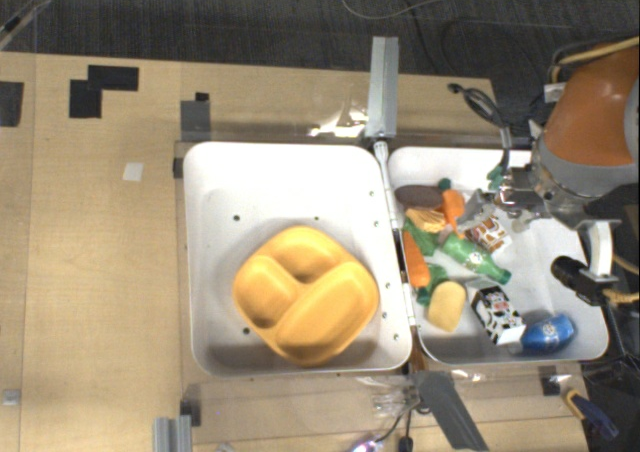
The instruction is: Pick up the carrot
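Observation:
The carrot (415,260) is orange and lies lengthwise along the left wall of the right bin (590,348), with a green end toward the front. A shorter orange piece (453,205) lies further back in the pile. My gripper (503,197) hangs over the back middle of the right bin, below the grey wrist and orange band (592,112). It is to the right of and behind the carrot, just above a red-and-white snack pack (490,233). The view does not let me see anything held in it.
Beside the carrot lie a green bottle (472,258), a yellow piece (447,306), a black-and-white carton (497,313), a blue object (548,334) and a brown item (421,195). In the left bin (215,190) sits a yellow divided plate (305,292).

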Controlling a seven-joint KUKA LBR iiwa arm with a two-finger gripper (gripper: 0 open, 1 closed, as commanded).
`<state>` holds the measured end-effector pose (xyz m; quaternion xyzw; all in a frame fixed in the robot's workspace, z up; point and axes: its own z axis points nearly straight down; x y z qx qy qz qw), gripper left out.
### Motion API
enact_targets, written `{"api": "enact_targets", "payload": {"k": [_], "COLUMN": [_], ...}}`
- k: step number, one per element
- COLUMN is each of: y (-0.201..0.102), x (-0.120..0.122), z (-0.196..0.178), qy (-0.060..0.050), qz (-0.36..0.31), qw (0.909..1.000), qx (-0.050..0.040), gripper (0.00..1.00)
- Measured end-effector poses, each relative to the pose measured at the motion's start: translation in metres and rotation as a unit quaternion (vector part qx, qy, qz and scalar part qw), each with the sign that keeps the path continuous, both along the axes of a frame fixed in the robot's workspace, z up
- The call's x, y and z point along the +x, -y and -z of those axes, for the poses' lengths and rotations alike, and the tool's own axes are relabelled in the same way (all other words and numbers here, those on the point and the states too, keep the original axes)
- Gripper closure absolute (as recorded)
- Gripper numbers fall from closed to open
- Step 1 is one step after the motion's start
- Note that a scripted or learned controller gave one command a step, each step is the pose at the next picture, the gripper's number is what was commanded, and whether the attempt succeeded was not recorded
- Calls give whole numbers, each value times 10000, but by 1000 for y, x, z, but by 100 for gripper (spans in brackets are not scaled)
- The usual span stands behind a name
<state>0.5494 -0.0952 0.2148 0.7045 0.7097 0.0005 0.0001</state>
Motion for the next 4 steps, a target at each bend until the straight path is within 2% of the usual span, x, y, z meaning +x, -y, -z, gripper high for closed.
{"api": "enact_targets", "payload": {"k": [1, 2, 3, 4], "y": [0, 26, 2, 9], "x": [0, 64, 121, 124], "z": [0, 2, 106, 115], "qy": [1, 19, 18, 23], "qz": [-1, -995, -642, -1908], "qw": [10000, 9950, 9979, 9816], "qx": [0, -11, -5, -7], "gripper": [0, 0, 0, 0]}}
